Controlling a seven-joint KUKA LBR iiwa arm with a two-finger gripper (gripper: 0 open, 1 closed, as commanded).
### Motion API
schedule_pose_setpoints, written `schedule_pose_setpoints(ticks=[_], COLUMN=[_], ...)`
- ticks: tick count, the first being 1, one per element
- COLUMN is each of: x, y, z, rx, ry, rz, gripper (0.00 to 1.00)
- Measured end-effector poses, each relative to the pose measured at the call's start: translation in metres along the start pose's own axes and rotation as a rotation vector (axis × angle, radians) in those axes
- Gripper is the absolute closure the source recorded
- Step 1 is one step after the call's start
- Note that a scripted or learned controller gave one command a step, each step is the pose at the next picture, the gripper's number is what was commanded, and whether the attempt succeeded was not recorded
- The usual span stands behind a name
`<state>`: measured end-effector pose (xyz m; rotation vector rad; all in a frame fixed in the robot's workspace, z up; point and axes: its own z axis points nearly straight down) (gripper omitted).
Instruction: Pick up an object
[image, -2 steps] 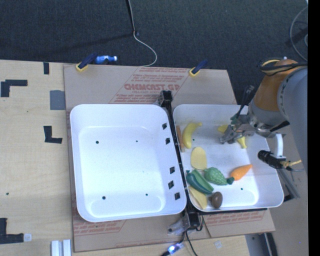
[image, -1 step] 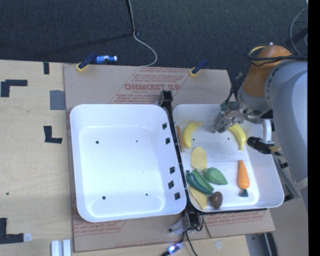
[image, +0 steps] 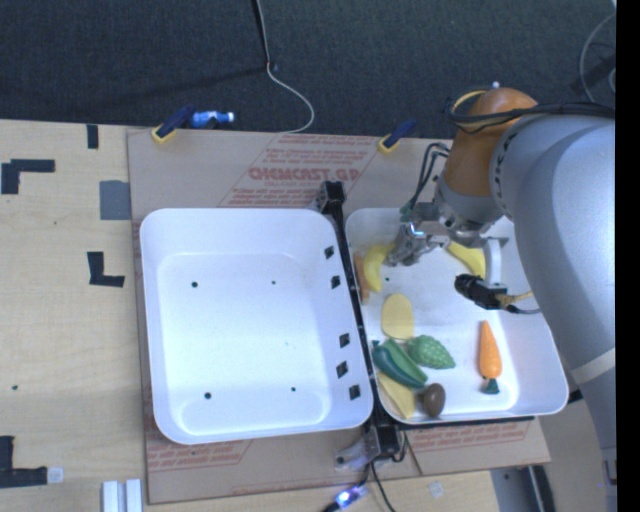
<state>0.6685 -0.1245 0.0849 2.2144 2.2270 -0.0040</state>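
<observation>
Plywood bench (image: 60, 300) with black tape marks, cardboard sheet on top, and two shallow white plastic bins sat side by side on it. Left-hand bin (image: 160, 300) had nothing to grab. Right-hand bin (image: 545, 385) held all the toys: a yellow curved banana piece (image: 372, 268) by the divider, a pale yellow oval slice (image: 397, 316), a dark green pepper-like thing (image: 397, 362), a bumpy green lump (image: 432, 351), a brown nut (image: 431, 399), an orange carrot (image: 488, 350).

As far as I could judge, nothing was picked yet. The metal two-finger gripper (image: 408, 246) hung low at the bin's top end, just right of the banana piece, nothing visibly between its tips. Honestly couldn't tell if they were apart or together.
</observation>
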Motion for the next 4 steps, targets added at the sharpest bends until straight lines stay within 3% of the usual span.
schedule_pose_setpoints(ticks=[1, 2, 3, 4], x=[-0.004, 0.026, 0.085, 0.106], y=[-0.001, 0.0, 0.001, 0.002], z=[0.001, -0.001, -0.05, -0.059], rx=[0.004, -0.001, 0.0, 0.006], ry=[-0.002, -0.009, 0.011, 0.045], rz=[0.004, 0.005, 0.001, -0.016], gripper=[0.0, 0.0, 0.0, 1.0])
